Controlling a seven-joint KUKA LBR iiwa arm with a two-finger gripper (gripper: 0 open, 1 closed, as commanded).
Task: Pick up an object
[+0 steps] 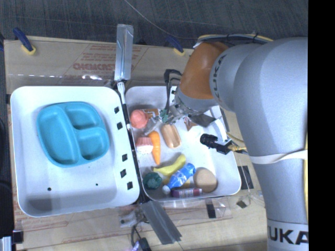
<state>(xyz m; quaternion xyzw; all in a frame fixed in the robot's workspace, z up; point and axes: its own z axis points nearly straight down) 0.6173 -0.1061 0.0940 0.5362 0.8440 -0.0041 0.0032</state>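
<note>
the right bin [230,172] holds a cluster of toy foods: a pink ball [138,118] at the upper left, a hot dog bun [170,136] near the middle, a carrot [155,146] just left of the bun, a banana [171,166] below them, a blue bottle [181,175] touching the banana's lower side, a tan potato [205,180] to its right, a dark green lump [153,180] to its left, and a dark tube [184,192] along the near wall. the gripper [166,116] sits low over the bin's upper part, between ball and bun — whether it is wide or closed cannot be told. the left bin [31,192] holds a blue divided plate [73,133].
</note>
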